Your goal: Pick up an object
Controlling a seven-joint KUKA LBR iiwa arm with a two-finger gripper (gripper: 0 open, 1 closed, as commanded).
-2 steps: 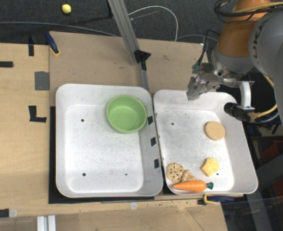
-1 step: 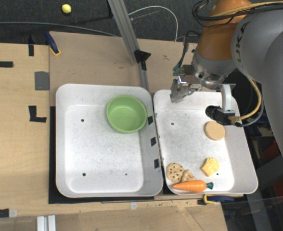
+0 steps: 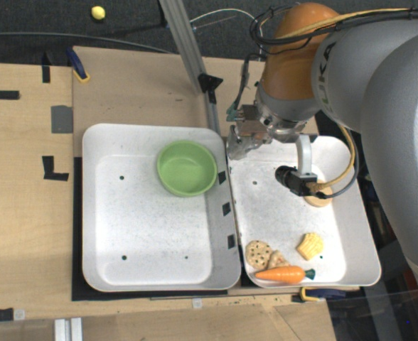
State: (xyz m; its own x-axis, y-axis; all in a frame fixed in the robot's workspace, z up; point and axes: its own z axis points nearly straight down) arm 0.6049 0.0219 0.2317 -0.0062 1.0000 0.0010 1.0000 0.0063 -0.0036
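White bins sat side by side on the bench. The left bin (image 3: 102, 212) held a green bowl (image 3: 187, 168) near its upper right part, upright and open to the camera. The right bin (image 3: 351, 258) held the small things, all gathered near its lower edge: a round cookie (image 3: 257, 252), a yellow piece (image 3: 309, 246) to its right, and a carrot (image 3: 284, 275) lying flat just below both, its green end pointing right. A tan round thing (image 3: 318, 200) lay near the bin's right wall, partly hidden by a black part of the arm.

The arm (image 3: 379, 84) reached in from the right, its orange band above the upper part of the right bin. The gripper (image 3: 246, 142) hung over the bin's upper left corner, close to the divider between the bins and well apart from the carrot, cookie and yellow piece. How far it was open could not be told, and nothing could be seen in its grasp.
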